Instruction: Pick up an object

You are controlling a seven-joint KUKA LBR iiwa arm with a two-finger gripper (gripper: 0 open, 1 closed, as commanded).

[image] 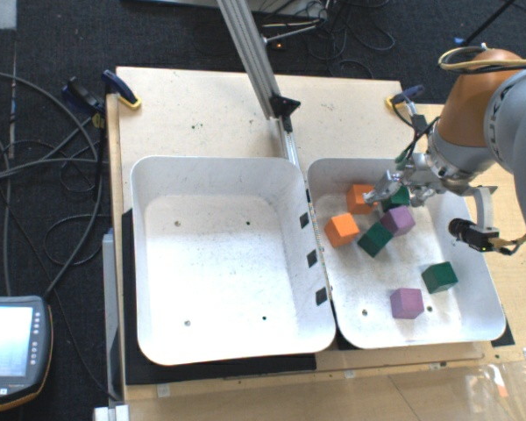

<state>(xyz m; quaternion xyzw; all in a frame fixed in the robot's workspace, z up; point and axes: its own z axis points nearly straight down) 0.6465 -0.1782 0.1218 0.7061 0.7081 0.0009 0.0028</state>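
Observation:
The right bin (473, 323) holds several small blocks. Two orange blocks lie at its upper left, one (360, 197) near the rim and one (341, 229) lower. A dark green block (373, 239) touches a purple block (399, 219) in the middle. Another green block (439, 276) and a purple block (406, 303) lie nearer the front. My gripper (394, 193) hangs low over the cluster, right of the upper orange block and just above the middle purple block. A bit of green (401, 197) shows right at the gripper; what it belongs to is unclear.
The left bin (158, 235) stands beside the right one, with a shared ridge between them. A slanted metal bar (250, 46) reaches from the top down to the bins' back edge. Clamps sit at the board's back corners. Cables lie on the floor at left.

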